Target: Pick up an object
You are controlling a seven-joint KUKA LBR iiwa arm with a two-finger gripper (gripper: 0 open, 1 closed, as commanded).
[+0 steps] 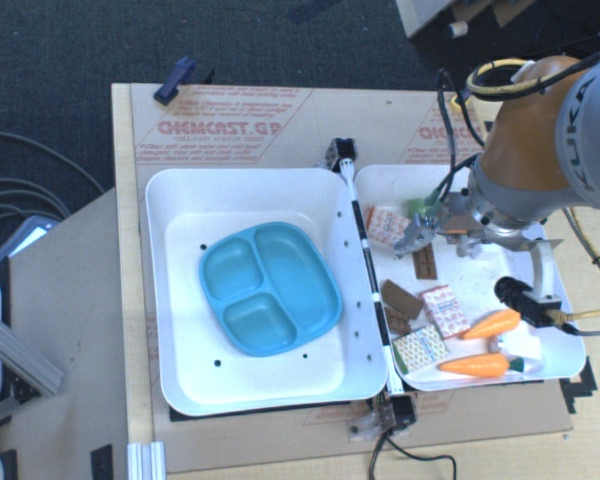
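Likely light and stiff, the brown bar (424, 264) in the right bin (570, 360) should take a pinch across its narrow width; its flat, smooth faces may slip. It is a small dark-brown slab lying flat, just below the tool (421, 230). Whether the tool is spread or pressed together I cannot tell.

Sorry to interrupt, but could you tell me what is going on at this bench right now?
The arm reaches in from the right over the right bin, with its gripper low among the clutter near a brown bar and a small packet. Two carrots lie nearer the front. I cannot tell whether it holds anything. The left bin holds a blue tray.
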